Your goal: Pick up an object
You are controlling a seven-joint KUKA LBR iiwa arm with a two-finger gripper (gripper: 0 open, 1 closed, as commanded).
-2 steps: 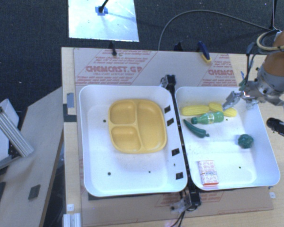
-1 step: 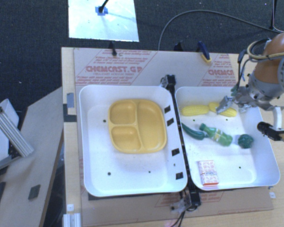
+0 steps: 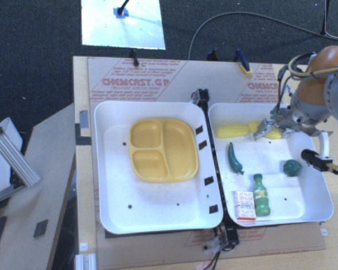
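We could not tell the state of the gripper (image 3: 266,129) poised over the yellow banana (image 3: 236,131), judged light, smooth, best pinched across its middle.

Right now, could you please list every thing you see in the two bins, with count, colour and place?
Divided plastic plate: 1, yellow, middle of left white bin.
Corn-like long item: 1, yellow, top of right white bin, beside the tool.
Chili pepper toy: 1, dark green, right bin's left side.
Small bottle: 1, green, right bin's front.
Small carton: 1, red-white, touching the bottle.
Round lump: 1, teal, right side.
Tool: 1, grey, over right bin's top.
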